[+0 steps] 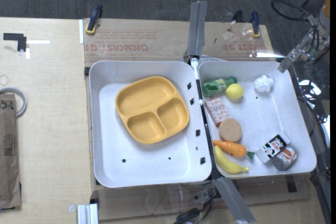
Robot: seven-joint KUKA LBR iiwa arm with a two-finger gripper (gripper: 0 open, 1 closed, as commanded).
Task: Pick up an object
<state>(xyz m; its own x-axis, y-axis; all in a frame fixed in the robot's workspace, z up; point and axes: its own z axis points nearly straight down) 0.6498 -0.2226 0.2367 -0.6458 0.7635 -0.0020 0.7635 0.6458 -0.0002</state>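
**A:** What do you have on your screen, starting from the near edge of the desk?

**B:** I see 2 white bins. In the right bin [302, 113], at its near edge, a yellow banana [229, 164] lies curved. An orange carrot [231, 148] sits just beyond it, touching it, with its long axis running left to right. In the near right corner, a small printed carton [274, 146] leans against a metal can [285, 158] lying on its side.

**A:** And further back?

**B:** A flat brown disc [230, 130], then a pink packet [216, 110], both along the left wall. Beyond those are a round lemon [234, 92] and a green bottle [217, 85] lying flat, touching each other. A crumpled white wad [264, 83], soft-looking, lies near the far right corner.

**A:** And the left bin?

**B:** The left bin [105, 128] has 1 yellow divided plate [152, 109], smooth plastic with 3 compartments.

**A:** Where is your gripper?

**B:** The gripper [298, 54] hangs over the far right corner of the right bin, above its rim. I can't tell whether it is open or closed, and I see nothing held in it.

**A:** So what would you go for?

**B:** I judge the white wad closest. It lies toward the left and the near side of the gripper, and nothing crowds it. It has no long axis to align with.
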